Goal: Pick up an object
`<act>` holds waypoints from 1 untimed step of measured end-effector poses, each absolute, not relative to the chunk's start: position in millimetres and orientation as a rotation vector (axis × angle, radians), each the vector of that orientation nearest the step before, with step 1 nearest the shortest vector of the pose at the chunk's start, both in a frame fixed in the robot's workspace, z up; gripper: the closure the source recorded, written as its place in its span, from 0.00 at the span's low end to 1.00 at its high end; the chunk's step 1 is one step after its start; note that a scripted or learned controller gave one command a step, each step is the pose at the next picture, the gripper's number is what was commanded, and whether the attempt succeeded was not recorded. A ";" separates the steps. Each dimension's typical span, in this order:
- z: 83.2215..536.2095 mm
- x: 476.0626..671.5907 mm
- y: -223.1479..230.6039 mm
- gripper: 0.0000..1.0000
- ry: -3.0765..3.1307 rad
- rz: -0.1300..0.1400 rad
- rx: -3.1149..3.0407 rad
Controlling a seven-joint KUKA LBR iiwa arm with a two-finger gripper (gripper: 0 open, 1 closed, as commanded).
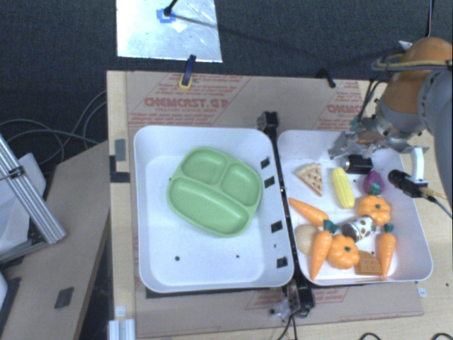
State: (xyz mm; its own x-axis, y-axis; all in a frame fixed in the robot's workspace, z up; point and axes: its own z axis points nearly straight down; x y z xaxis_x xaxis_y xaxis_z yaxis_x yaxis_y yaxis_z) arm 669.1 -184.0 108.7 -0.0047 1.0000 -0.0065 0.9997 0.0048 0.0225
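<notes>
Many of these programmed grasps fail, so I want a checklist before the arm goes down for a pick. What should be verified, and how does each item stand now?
1. Gripper is over the right bin, which holds the toys: ok.
2. A target lies close below: the corn cob is just beneath it: ok.
3. Target has free space around it: the pizza slice and purple piece sit near the corn: not ok.
4. Finger opening: cannot tell.
5. Nothing already held: cannot tell.
6. Green tray lies in the left bin, away from the pick: ok.
</notes>
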 end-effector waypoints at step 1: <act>121.9 671.0 -185.4 1.00 2.208 0.021 2.193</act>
State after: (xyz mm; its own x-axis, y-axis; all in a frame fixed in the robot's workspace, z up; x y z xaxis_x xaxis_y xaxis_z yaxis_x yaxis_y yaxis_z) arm 671.0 -185.4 121.9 -0.0070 0.9999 -0.0114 0.9995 0.0074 0.0306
